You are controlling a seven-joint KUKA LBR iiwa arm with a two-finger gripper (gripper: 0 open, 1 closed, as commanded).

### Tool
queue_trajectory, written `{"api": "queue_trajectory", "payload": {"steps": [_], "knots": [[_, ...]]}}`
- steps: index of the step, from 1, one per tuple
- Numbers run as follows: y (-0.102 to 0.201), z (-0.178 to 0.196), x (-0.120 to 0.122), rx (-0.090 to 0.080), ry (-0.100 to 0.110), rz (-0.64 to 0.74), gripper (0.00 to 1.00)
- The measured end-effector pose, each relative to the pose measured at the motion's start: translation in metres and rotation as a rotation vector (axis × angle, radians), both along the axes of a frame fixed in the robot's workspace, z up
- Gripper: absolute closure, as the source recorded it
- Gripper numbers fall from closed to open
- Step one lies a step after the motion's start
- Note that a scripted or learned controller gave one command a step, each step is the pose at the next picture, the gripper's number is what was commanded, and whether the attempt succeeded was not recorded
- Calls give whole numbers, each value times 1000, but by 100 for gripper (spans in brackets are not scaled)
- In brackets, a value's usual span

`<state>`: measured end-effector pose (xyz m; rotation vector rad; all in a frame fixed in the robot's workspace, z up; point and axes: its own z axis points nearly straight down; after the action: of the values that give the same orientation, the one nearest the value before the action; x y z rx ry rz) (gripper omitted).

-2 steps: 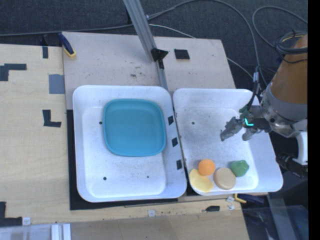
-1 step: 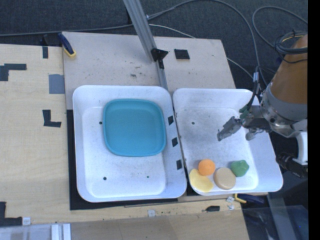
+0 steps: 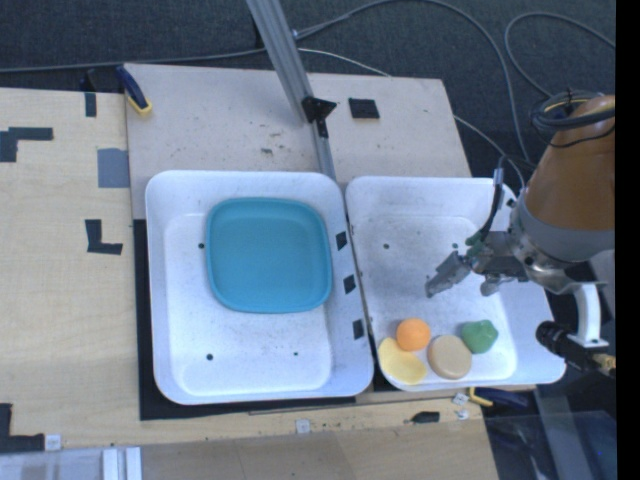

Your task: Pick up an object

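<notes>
I have the two-finger gripper (image 3: 462,277) over the bare floor of the right shallow white plastic bin (image 3: 400,218), its dark fingers spread apart with nothing between them. The candidates sit clustered at the bin's six o'clock edge: a small round orange ball (image 3: 412,334), a flat yellow lemon-shaped piece (image 3: 398,365) under it at about seven o'clock, a tan rounded disc like a biscuit (image 3: 450,357) and a knobbly green toy vegetable (image 3: 480,335) at the gripper's five o'clock.

To do this well, I judge I should pick the green piece or the ball, since both stand proud of the floor; the yellow piece looks too flat to pinch. They crowd each other, so I would come straight down and straddle one alone, away from the bin wall.

The left shallow white bin (image 3: 170,298) holds a smooth square turquoise plastic plate (image 3: 268,254) with rounded corners.
</notes>
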<state>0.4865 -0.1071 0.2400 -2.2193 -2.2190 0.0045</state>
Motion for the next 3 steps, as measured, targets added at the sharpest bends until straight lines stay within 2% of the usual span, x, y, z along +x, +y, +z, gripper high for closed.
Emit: {"api": "queue_trajectory", "payload": {"steps": [1, 2, 3], "knots": [[8, -47, 2, 0, 1, 1, 0], [4, -92, 6, 0, 1, 0, 0], [5, -80, 7, 0, -3, 1, 100]]}}
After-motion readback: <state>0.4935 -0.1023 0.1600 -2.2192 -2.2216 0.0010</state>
